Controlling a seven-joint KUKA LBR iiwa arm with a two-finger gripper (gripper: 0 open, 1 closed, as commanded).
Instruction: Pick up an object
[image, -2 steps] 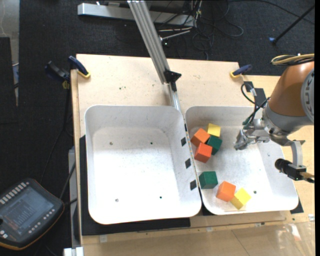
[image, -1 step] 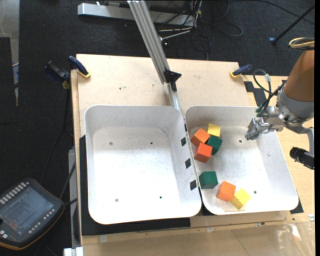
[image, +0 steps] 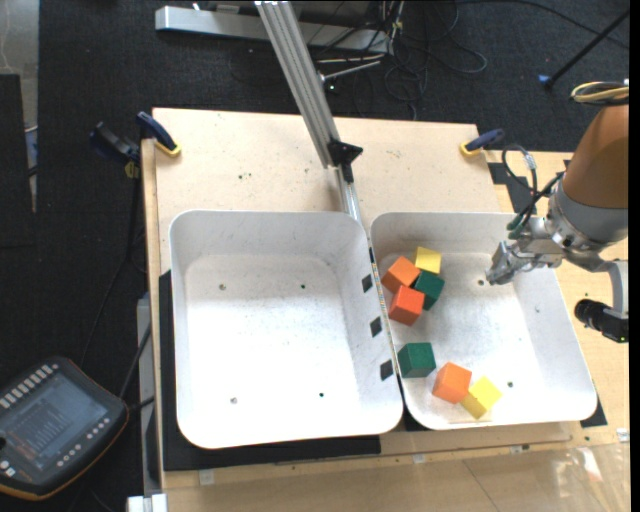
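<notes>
Blocks crowd the right bin's left side; open floor lies to their right

Four blocks (image: 414, 282) cluster touching near the right bin's (image: 560, 330) dividing wall, with a green block (image: 417, 358), an orange block (image: 452, 382) and a yellow block (image: 481, 397) near its front rim. The end effector (image: 503, 270) hangs over bare floor at the bin's upper right, apart from the cluster. The left bin (image: 270, 320) offers open floor throughout. A slanted metal post (image: 305, 85) crosses the desk (image: 250, 160) behind the bins.
</notes>
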